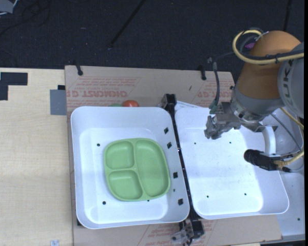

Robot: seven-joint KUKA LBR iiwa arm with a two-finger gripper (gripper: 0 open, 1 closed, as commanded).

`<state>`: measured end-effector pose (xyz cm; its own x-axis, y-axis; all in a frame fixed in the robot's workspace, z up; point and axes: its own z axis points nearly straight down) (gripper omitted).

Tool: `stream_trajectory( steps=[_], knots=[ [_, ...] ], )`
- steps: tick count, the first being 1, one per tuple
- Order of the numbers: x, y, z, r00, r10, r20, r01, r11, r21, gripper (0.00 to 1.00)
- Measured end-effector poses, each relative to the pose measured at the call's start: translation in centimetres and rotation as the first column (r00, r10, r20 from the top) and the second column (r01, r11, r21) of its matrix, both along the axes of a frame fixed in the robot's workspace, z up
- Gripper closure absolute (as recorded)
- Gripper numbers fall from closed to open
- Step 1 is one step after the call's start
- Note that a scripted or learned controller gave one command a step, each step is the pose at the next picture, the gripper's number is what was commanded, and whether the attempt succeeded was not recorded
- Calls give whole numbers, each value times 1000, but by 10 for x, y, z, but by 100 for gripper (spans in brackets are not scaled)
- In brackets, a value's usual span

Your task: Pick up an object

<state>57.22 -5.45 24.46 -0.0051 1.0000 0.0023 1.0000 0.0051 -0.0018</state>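
One green divided plate (pixel 137 169) lay in the middle of the left bin (pixel 87 137), across the divider from my gripper (pixel 215 128), which hung over the right bin's (pixel 236 188) far edge. I couldn't tell its opening. I judged the reach ran leftward and nearer.

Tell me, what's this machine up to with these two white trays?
A grey and orange robot arm reaches in from the right, its claw hanging over the right bin, near that bin's far edge. I see nothing held in the claw. The left bin holds a green divided plate, lying flat and untouched. Something small and red peeks out just behind the left bin.
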Motion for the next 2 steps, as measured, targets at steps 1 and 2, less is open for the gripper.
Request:
stream_trajectory(
  steps=[1, 2],
  knots=[
    [10, 55, -11, 1000, -1, -2, 1, 1000, 0, 100],
    [7, 98, -19, 1000, -2, -4, 2, 1000, -1, 100]
  ],
)
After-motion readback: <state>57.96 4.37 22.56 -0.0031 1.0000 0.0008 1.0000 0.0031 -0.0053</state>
